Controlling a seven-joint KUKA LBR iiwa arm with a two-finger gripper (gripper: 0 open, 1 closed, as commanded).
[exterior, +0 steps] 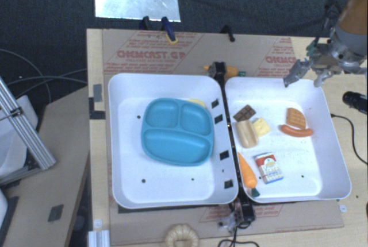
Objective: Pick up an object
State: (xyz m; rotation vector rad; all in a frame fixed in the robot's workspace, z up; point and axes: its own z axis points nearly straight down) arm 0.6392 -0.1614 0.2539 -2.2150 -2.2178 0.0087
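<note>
The hand (305, 72) hangs over the far rim of the right bin (330, 119), on the grey arm (351, 33) reaching in from the side. Its two fingers are spread apart, tips pointing down, with nothing between them.

The things it could pick up all lie nearer the camera than the hand, on that bin's floor. Closest, just below it, are a waffle piece (296, 117) and a sausage (296, 131), touching or nearly so. Further off toward the bins' shared wall sit a chocolate bar (244, 112), a bread roll (247, 133) and a pale yellow cheese-like piece (261, 126), bunched together. Furthest from the hand are a small red-and-white carton (268, 168) and a carrot (247, 172), which lies along the shared wall.

These look like toy food: light, stiff and smooth, so probably a bit slippery. The sausage seems the handiest target, being close and narrow; pinching it across its middle, fingers either side of its length, should hold it best, though the waffle crowding it could get in the way. The carton, standing apart from its neighbours, offers flat sides and clear room. The carrot hugs the wall and looks awkward.

Beyond the shared wall, the left bin (123, 125) holds a blue divided plate (177, 131).
</note>
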